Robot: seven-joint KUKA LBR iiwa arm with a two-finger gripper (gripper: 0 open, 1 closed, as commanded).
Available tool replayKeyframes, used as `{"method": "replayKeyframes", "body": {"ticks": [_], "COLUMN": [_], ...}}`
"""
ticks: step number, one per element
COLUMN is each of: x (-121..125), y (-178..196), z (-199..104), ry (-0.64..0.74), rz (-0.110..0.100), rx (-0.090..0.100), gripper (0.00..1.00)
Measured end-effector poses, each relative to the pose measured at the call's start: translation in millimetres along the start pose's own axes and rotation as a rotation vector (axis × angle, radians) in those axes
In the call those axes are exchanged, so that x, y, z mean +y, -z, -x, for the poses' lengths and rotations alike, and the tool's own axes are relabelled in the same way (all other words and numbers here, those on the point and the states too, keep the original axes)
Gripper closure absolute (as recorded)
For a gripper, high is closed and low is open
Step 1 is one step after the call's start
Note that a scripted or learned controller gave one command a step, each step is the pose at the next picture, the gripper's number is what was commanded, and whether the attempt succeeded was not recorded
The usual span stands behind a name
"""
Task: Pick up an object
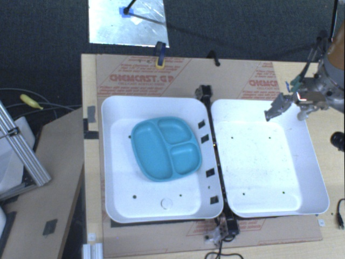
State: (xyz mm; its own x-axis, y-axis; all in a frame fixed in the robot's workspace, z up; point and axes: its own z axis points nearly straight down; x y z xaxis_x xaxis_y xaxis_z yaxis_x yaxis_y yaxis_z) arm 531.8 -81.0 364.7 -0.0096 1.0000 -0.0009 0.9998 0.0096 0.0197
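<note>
From the camera view, 2 shallow white plastic bins sit side by side on a brown board. The left bin (116, 144) holds a light-blue plastic divided plate (164, 148) with 3 compartments, lying flat near the bin's middle, the only thing on offer for picking. The grey two-finger gripper (285, 106) hangs over the back right corner of the right bin (269, 166), well apart from the plate, probably because the arm enters from that side. Nothing appears between its fingers, though blur keeps me from telling how far apart they stand.
</note>
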Motion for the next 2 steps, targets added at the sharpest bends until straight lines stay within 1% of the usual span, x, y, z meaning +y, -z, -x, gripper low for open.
{"method": "replayKeyframes", "body": {"ticks": [1, 2], "x": [-44.0, -41.0], "y": [88.3, 154.7], "z": [-16.4, -78.5], "ry": [-0.003, 0.001], "rz": [-0.007, -0.009], "rx": [0.001, 0.002], "gripper": [0.0, 0.0]}}
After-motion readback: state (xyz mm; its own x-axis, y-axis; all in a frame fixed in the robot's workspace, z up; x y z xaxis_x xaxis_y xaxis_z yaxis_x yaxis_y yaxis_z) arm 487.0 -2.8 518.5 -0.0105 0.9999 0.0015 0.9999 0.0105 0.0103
